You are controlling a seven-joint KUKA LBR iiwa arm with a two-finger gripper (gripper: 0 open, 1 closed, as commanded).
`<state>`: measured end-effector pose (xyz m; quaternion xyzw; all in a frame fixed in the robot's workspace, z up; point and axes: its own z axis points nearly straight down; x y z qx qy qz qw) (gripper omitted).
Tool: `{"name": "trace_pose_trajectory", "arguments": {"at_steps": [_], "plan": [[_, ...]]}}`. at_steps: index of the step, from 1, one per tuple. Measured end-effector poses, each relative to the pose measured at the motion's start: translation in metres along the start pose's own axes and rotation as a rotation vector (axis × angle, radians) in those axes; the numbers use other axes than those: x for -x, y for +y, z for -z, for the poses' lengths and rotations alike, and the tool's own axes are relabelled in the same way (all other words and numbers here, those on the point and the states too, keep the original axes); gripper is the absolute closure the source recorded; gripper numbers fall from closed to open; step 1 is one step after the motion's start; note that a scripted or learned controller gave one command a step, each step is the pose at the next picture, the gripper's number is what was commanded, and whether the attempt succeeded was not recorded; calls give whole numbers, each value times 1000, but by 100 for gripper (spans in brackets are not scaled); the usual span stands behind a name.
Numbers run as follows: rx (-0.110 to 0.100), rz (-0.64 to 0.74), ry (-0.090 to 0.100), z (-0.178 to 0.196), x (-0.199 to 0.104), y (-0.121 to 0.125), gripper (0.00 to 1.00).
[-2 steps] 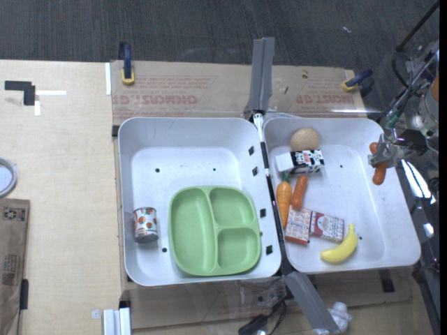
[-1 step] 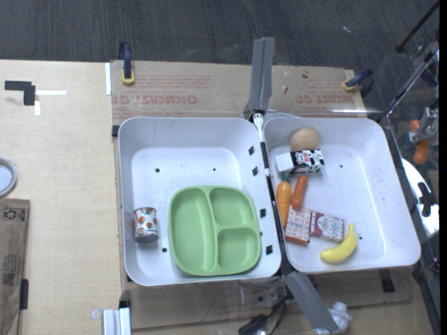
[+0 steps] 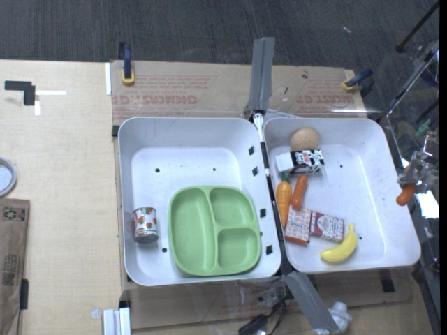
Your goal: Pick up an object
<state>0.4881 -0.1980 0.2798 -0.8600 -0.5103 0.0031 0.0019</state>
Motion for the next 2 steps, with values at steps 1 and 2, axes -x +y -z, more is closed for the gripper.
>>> {"name": "trace_pose_trajectory", "arguments": {"at_steps": [1,2], "plan": [[0,-328,0,-27,6,17,100],[2,-591,1,14,-3,-13,100]]}}
